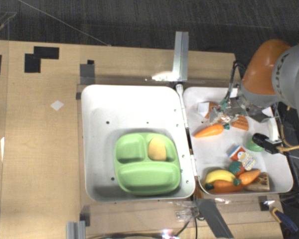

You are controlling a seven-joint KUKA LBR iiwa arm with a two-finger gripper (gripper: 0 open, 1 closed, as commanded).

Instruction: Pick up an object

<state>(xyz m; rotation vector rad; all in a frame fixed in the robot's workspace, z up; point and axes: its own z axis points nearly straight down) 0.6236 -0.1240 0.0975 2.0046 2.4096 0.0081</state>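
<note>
Gripper [228,109] sits low in the right bin [199,156], over the clutter near the back wall; opening and contents cannot be told.

Carrot [209,130] lies just beside it, the likely target.

Risk: a slanted, tapered carrot may squirt out or get nudged toward the wall.

Wrist hides the objects beneath; banana [220,176] pile overlaps at the front.

Single fixed camera above light wooden bench [35,148], looking down at slant. Far side of scene at top of frame, near side at bottom. Moderate distance: both shallow white plastic bins fully in frame, left bin [97,133] central, right bin [276,176] toward right edge. Grey arm with orange band [266,68] enters from right. Dark ribbed floor [114,9] beyond far edge.
</note>
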